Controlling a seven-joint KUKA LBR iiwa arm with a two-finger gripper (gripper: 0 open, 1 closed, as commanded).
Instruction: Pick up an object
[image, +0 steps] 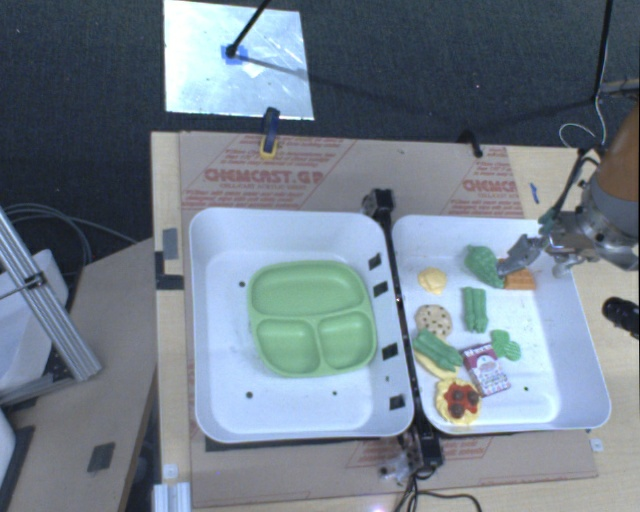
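pincer (520, 262): hovering at the right bin's (575, 350) upper edge, grip state unclear
orange piece (520, 281): lying just below pincer, long axis left-right
green leafy toy (483, 264): sitting just left of pincer

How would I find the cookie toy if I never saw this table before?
Look in the right-hand white bin, the one crowded with toy food, not the one holding the green divided plate. On its left side, just below a small yellow piece, lies the cookie. It is the one round, tan thing with dark spots; its neighbours are green or yellow.
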